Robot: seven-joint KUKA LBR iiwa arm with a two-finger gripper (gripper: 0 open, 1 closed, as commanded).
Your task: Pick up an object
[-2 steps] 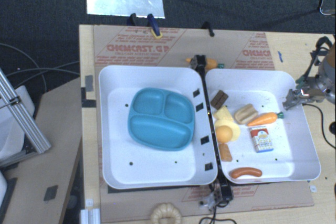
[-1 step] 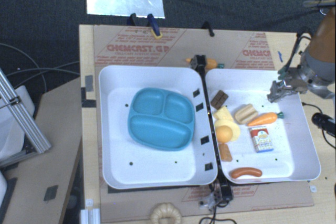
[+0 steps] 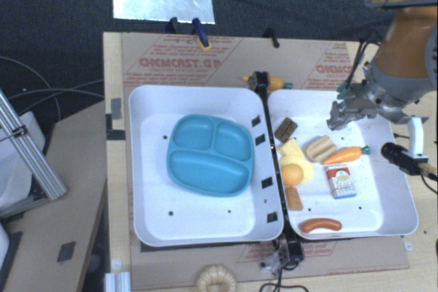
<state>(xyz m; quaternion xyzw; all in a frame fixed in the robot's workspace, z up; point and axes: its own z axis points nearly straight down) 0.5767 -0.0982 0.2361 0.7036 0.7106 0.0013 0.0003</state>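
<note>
Nearest item: ring-shaped pastry toy (image 3: pixel 217 278) on the tabletop's front edge, outside both bins.
Right bin (image 3: pixel 393 178): holds the candidates, namely a sausage (image 3: pixel 320 225) by its front wall, a small red-and-white carton (image 3: pixel 341 182), a carrot (image 3: pixel 343 154), a bread roll (image 3: pixel 319 148), a chocolate-brown block (image 3: pixel 285 128), and a yellow cluster (image 3: pixel 294 164) against the divider wall.
Left bin (image 3: pixel 147 167): a blue divided plate (image 3: pixel 210 154) lies in its middle.
Gripper (image 3: pixel 340 115): hangs over the right bin's rear half, just behind the bread roll and carrot; I see nothing between its fingers, and I cannot tell how far they are spread.
Step in hand: approach, no object taken yet, by my judgement.
Doing it well: choose a piece standing apart, such as the carton or sausage; the bread roll and carrot touch each other, so a descent there risks nudging both. Come straight down and centre over the narrow width.
</note>
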